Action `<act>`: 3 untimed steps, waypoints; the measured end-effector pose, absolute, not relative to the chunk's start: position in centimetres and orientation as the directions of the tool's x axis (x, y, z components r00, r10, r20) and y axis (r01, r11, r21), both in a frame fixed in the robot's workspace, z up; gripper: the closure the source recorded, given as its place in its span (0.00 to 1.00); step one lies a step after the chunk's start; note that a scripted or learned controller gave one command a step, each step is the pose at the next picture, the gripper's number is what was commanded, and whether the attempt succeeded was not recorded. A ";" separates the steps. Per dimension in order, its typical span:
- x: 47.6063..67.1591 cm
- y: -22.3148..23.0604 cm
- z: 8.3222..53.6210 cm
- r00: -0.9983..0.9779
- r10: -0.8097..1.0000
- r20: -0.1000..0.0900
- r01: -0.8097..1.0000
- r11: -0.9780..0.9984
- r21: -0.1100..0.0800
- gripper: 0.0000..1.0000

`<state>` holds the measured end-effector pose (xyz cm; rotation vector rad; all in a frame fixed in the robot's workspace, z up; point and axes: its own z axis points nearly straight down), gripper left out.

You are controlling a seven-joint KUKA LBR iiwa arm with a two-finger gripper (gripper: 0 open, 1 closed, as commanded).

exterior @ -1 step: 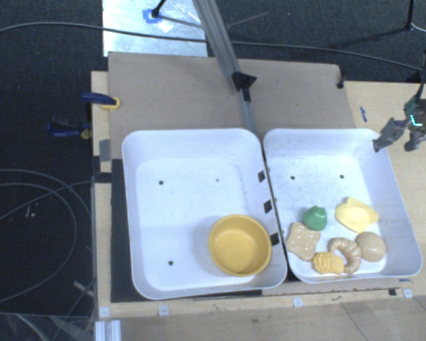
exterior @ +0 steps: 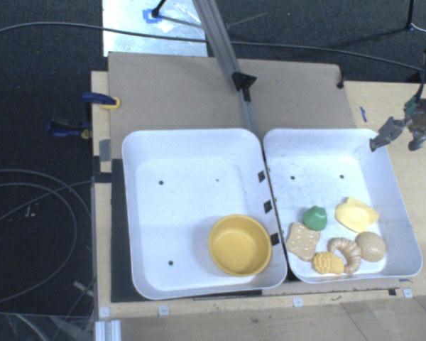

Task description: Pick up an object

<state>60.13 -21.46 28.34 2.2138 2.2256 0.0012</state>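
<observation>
Fingers (exterior: 399,135) at right bin (exterior: 394,183) far rim, spread apart, gripping nothing; arm cut off by frame edge.

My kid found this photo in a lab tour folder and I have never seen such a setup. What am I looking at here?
This is one camera fixed above a workbench, looking down at a slant. Two shallow white bins sit side by side. The left bin holds a yellow bowl. The right bin holds small toy foods at its near end: a green piece, a yellow wedge, a cracker, a corn cob, a pretzel-like piece and a tan ball. At the right edge is the robot arm's gripper, hovering by the right bin's far corner, away from the toys. Nothing is between its fingers.
</observation>
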 end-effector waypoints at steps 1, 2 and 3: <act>60.3 -21.4 24.2 -0.003 1.000 -0.001 1.000 0.003 0.000 0.00; 60.2 -21.3 18.0 -0.001 1.000 0.000 1.000 0.001 -0.002 0.00; 60.6 -21.5 13.8 0.000 1.000 -0.001 1.000 0.000 0.000 0.00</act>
